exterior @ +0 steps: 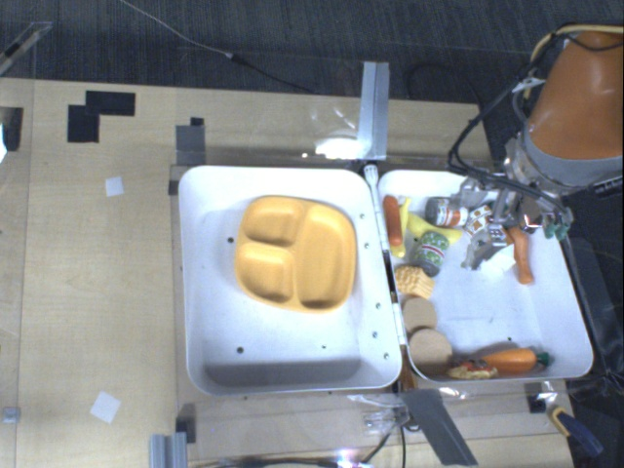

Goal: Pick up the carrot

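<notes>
Two white bins on the wood worktop [88,291]; landmark = the metal divider [382,261] between them. Left bin [205,359], just left of the divider, holds a yellow sectioned plate [295,253] near its middle. Right bin [570,320], just right of the divider, holds the clutter. Carrot [511,361] lies flat along the near wall of the right bin, well right of the divider, green tip pointing away from it, a small multicoloured item [473,369] touching its divider-side end. Hugging the divider on its right side, far to near: a red hot dog [392,221], a waffle-like piece [413,282], two tan round discs [425,330]. A little further from the divider: yellow banana [414,228], green-label can [430,250], a second can [444,212] on its side. An orange-red sausage-like piece [523,254] lies far right of the divider, just beside the gripper [490,232]. Gripper hangs over the far half of the right bin, well apart from the carrot. Fingers: can't tell whether released or clenched; nothing clearly between them. Orange band of the arm [581,96] sits above the far right corner.
</notes>
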Robot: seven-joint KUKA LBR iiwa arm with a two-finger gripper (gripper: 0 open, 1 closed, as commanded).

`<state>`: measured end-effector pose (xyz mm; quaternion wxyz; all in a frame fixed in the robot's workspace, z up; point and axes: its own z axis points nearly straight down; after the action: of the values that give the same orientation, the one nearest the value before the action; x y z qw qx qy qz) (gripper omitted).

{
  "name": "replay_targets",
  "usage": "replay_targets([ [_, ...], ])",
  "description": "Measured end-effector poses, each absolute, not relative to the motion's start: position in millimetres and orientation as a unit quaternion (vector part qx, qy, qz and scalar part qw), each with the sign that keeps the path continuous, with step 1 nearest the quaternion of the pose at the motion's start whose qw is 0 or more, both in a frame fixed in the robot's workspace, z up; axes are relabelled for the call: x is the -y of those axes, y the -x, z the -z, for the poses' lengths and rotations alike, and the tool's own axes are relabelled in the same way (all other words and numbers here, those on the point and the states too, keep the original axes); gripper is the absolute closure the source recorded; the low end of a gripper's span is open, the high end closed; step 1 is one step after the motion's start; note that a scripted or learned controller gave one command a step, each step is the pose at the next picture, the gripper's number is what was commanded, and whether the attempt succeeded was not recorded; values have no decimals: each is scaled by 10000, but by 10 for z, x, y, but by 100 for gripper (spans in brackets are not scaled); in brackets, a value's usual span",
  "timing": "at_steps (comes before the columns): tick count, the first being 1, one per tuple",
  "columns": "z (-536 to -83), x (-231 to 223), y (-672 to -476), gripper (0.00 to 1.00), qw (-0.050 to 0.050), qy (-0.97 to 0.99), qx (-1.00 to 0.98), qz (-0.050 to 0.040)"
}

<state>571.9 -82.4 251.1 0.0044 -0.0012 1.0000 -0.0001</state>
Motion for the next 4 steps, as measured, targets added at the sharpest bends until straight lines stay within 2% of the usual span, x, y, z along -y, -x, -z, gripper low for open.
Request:
replay_targets([
  [1,-1328,812,-5425,0,66,-253,-9997,-3],
  [2,-1053,1638,-4882,0,38,-270,-9996,17],
  [3,-890,1867,-4911,0,57,-1529,-9882,-8],
  [4,-895,1518,-4917,0,79,-2155,-9765,6],
])
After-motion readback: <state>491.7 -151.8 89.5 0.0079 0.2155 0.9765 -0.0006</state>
